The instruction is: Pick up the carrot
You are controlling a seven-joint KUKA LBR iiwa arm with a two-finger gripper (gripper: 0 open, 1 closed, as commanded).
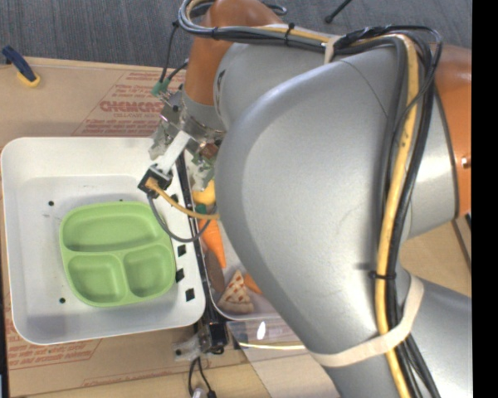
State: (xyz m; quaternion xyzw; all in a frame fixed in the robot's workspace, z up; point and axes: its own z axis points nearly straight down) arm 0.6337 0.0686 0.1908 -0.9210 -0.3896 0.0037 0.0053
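The carrot (214, 247) is an orange, tapered piece lying in the right bin close to its left wall, partly covered by the arm. The gripper (197, 157) hangs from the orange-banded wrist above the far left part of that bin, a little beyond the carrot and over a yellow item (203, 196). The arm's bulk hides most of the gripper.
The left bin (25, 172) holds a green divided plate (116, 251). A brown wedge-shaped toy (236, 291) lies near the right bin's front. The grey arm (332, 206) covers most of the right bin. Cables (170, 214) hang over the wall between the bins.
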